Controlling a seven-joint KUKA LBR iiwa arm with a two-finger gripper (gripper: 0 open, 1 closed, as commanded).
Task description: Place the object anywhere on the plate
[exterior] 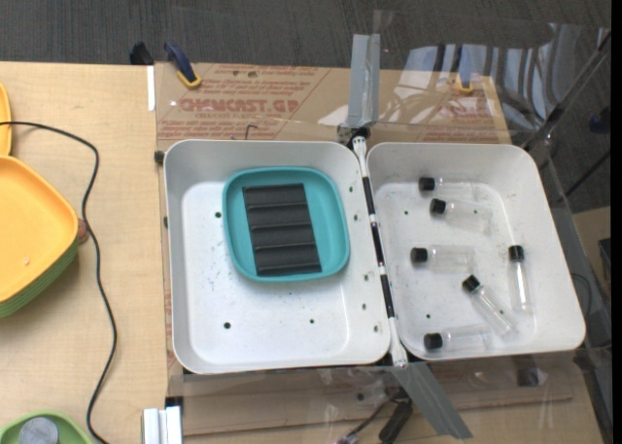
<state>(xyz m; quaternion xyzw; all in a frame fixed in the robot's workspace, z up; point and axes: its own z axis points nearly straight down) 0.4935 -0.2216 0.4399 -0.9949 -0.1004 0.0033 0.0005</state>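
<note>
Teal plate [336, 228] sits in the left bin [194, 287], toward its back half, with a dark ribbed block [282, 228] on it. The block's long axis runs front to back.

Gripper open or closed: can't tell.

Task things are six clear vials with black caps, all lying flat in the right bin [544, 238], none on the plate:
- vial 1 [428, 184], back left, cap left, body runs right
- vial 2 [439, 207], just in front of vial 1, cap left, body runs right with a slight tilt toward the front
- vial 3 [421, 256], mid left, cap left, long axis left-right
- vial 4 [517, 256], right side, cap at the back, long axis front to back
- vial 5 [486, 304], diagonal, cap at back left, body toward front right, its end near the foot of vial 4
- vial 6 [434, 341], front left against the bin wall, cap left, body runs right

The glass bodies are faint against the white, so exact lengths are hard to read.

The bins meet along a centre seam. Cardboard [292, 97] lies behind them with a blue and yellow clamp [182, 63] at its left corner. Yellow plates [29, 228] are stacked on the wood table [117, 141] to the left, and a black cable [97, 267] runs past them.
</note>
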